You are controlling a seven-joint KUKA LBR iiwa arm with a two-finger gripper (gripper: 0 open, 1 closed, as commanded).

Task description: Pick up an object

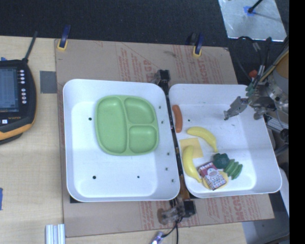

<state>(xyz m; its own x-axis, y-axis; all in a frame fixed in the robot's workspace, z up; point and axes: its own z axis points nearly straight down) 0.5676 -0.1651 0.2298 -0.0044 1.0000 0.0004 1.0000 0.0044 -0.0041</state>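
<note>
Approach step: gripper point(233, 111) over right bin point(264, 136), upper area, finger state impossible to tell (nothing seen held). Nearest target banana point(202, 135), lower left; next move: descend onto it.

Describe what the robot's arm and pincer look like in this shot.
At the right edge, the pincer is a small grey metal piece with slim fingers on a darker grey wrist block. A green spot and a small orange-red one sit on that block, and thin dark cables run up behind it.

Smooth white plastic bins point(76, 136) on matt brown cardboard point(117, 60) (printed red); green plate point(126, 124) matt plastic.
</note>
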